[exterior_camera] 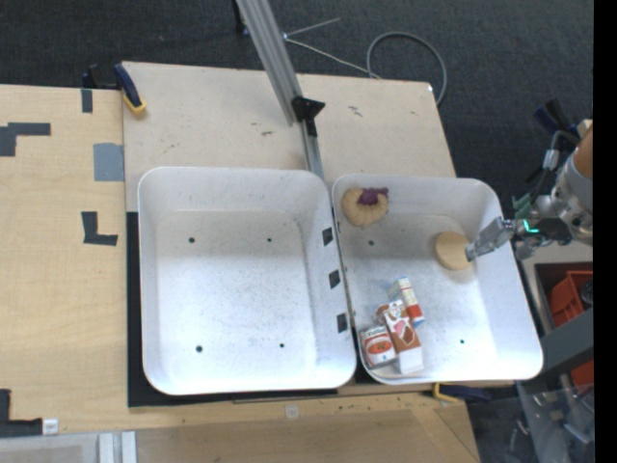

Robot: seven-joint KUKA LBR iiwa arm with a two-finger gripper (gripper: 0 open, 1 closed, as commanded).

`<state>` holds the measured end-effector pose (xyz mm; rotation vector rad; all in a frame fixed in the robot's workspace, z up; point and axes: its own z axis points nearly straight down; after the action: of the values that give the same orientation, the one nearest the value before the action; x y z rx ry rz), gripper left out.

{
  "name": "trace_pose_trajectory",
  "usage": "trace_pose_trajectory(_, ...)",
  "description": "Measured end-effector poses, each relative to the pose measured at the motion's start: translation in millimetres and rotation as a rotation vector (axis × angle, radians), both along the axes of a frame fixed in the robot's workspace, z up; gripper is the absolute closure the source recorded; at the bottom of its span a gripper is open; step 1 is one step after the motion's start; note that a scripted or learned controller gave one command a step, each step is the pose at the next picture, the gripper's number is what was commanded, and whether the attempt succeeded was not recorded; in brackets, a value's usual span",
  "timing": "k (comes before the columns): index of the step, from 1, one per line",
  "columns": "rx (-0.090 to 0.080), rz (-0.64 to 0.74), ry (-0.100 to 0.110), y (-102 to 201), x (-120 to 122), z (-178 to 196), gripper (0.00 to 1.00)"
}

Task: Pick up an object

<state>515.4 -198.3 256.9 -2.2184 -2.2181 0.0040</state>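
**Arm hovering at the right bin's edge**

Reaching in from the right, the gripper [485, 239] is sitting over the right bin [501, 297], close to its right wall. The fingers are pointing left toward a round tan bun [451, 251] and appear to be touching or just beside its right edge; how far apart they are is too small and blurred to tell, and nothing is showing between them.

The bun is lying in the upper right part of that bin. A second tan lump with a purple top [366, 204] is resting near the bin's far left corner, well apart from the bun. Toward the near side, a cluster of small red and white packets [395, 328] is lying together, one leaning against another.

The left bin [231, 278] is sitting just beside the right one, their rims touching along the middle. Both are resting on a pale wooden counter [58, 258] carrying grey and black tape marks [108, 162]. A blue and yellow clamp [128, 89] is gripping the counter's far left corner. A metal pole [275, 51] is slanting down to the seam between the bins. Dark carpet [482, 17] is spreading behind the counter, with a thin cable [410, 51] looping across it.
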Motion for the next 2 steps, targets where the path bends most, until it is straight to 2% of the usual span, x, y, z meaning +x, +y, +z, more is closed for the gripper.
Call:
trace_pose_trajectory(1,-0.001,0.002,-0.004,0,1,2,0.0)
trace_pose_trajectory(2,-0.001,0.001,0.001,2,0,-41,0.0)
